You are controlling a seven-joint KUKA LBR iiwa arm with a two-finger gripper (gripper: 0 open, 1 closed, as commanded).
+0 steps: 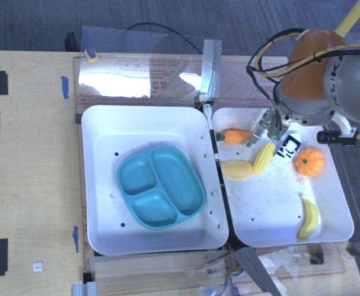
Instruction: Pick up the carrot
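Note:
The carrot (233, 136), small and orange with a green tip, lies near the back left corner of the right bin (278, 227). My gripper (260, 132) hangs just to its right, fingers pointing down and toward the carrot, above the top end of a corn cob (263, 156). Nothing shows between the fingers. The arm's orange band and grey wrist sit above the bin's back right part.
In the right bin lie a pale yellow potato-like piece (237, 169), a small orange pumpkin (309, 162), a banana (309, 218) and a black-and-white tag (287, 147). The left bin (105, 128) holds a blue divided plate (160, 186). Cables loop over the arm.

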